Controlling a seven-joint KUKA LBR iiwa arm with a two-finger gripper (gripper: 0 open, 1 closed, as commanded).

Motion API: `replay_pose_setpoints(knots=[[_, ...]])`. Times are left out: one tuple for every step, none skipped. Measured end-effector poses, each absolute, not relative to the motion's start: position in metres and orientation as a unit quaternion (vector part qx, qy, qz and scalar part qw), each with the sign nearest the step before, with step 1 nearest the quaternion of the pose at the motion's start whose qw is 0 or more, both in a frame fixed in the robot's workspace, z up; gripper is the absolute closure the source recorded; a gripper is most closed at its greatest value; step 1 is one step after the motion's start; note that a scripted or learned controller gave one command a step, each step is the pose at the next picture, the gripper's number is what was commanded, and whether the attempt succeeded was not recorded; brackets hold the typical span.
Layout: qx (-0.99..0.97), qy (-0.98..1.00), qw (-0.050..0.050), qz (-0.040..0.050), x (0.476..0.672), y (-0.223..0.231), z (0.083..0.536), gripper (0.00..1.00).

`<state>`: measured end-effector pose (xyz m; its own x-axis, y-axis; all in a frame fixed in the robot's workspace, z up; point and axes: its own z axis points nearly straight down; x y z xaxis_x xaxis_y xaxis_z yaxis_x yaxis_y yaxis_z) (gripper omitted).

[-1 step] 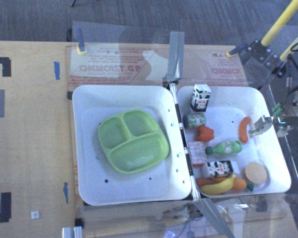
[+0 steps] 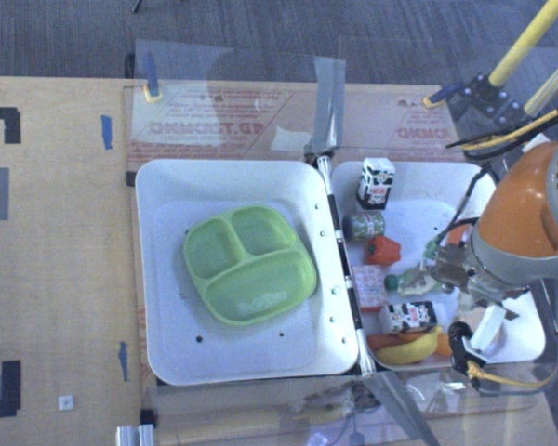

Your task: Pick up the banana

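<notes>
The yellow banana (image 2: 413, 349) lies along the front wall of the right bin (image 2: 418, 214), curved, with one end near the bin's front left corner. An orange item (image 2: 381, 341) lies against its left end. A small black-and-white carton (image 2: 409, 316) sits just behind the banana. My gripper (image 2: 445, 275) hangs over the middle right of the right bin, behind and slightly right of the banana, above that small carton. Nothing shows between the gripper and the banana that links them. The arm's grey wrist and orange band cover the bin's right side.
The left bin (image 2: 167, 249) holds a green divided plate (image 2: 249, 264). In the right bin stand a taller black-and-white carton (image 2: 376, 182), a green can (image 2: 365, 225), a red fruit (image 2: 383, 249) and a red-and-white packet (image 2: 369, 287). A metal divider (image 2: 339, 249) separates the bins.
</notes>
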<state>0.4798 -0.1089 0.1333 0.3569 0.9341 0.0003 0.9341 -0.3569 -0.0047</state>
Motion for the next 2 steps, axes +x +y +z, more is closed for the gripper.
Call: replay_pose_setpoints(knots=[[-0.825, -0.566, 0.001, 0.0011, 0.480, -0.110, 0.142, 1.00], [-0.855, -0.519, 0.000, 0.0007, 0.483, -0.071, 0.184, 1.00]])
